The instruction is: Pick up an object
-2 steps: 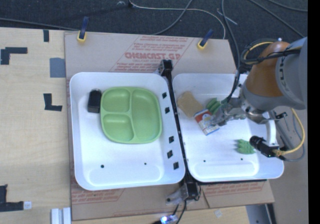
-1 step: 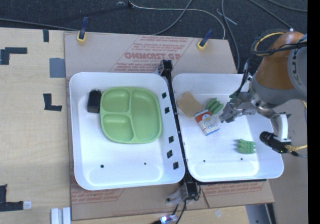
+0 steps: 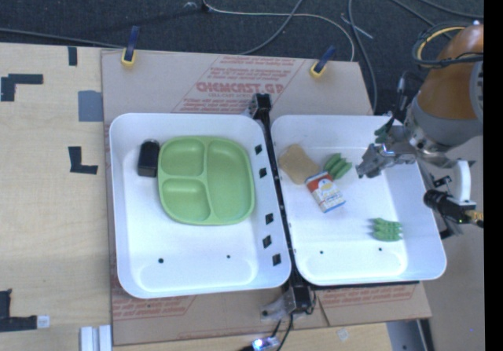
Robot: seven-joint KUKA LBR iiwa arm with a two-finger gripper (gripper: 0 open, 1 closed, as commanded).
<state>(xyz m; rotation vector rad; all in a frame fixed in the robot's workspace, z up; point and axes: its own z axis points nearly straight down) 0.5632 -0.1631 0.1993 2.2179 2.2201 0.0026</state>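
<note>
Objects lie in the right bin (image 3: 409, 263): a small carton (image 3: 325, 191) at its middle, a tan block (image 3: 296, 162) and green pieces (image 3: 338, 166) just beside it. I judge the carton light, stiff and slightly crushable, best pinched across its narrow sides. My gripper (image 3: 376, 161) hovers near the bin's far right; whether the jaws are apart or together, I cannot tell.

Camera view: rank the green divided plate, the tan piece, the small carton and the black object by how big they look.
1. green divided plate
2. tan piece
3. small carton
4. black object
The carton and black object look close in size, so their order is unsure.
</note>
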